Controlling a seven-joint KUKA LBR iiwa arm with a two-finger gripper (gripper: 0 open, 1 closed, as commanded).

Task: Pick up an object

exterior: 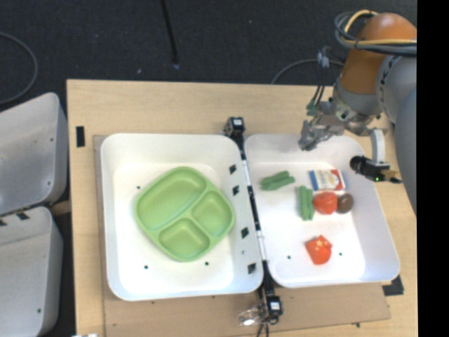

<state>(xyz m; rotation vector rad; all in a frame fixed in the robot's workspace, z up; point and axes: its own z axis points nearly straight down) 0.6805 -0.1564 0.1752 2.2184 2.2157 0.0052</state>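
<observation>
1. gripper (309,143) poised over the far edge of the right bin (372,258), reaching in from the right under the orange-banded wrist; nothing seen between the fingers, and whether spread or closed cannot be told from this slanted view.
2. nearest candidate: green pod (278,181), lying nearer and a little left of the gripper, long axis running roughly left-right with a slight tilt.
3. second green pod (305,202), further toward the near side, long axis running far-to-near, touching or just beside the red tomato (325,203).
4. clustered close by: small carton (327,180) just beyond the tomato, brown round piece (344,203) at its right.
5. red pepper piece (318,249) alone toward the near side, well apart from the gripper.
6. left bin (119,272) bearing a green divided plate (184,213), far from the gripper.
7. judged: no pick made yet; shortest move likely down and nearward onto the first pod, closing across its short width.
</observation>
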